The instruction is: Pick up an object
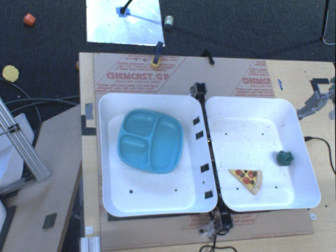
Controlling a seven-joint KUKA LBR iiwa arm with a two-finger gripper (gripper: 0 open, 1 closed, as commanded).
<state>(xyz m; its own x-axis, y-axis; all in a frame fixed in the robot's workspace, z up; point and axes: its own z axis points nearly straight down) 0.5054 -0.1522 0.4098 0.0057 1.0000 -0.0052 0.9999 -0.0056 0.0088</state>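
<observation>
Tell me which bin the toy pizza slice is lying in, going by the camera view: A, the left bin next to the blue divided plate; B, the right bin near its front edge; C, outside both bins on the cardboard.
B: the triangular toy pizza slice lies in the right shallow white bin near its front edge, left of the small dark green lump.

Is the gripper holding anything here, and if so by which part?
Nothing is held. The gripper is outside the right bin; the pizza slice and green object lie inside.
</observation>
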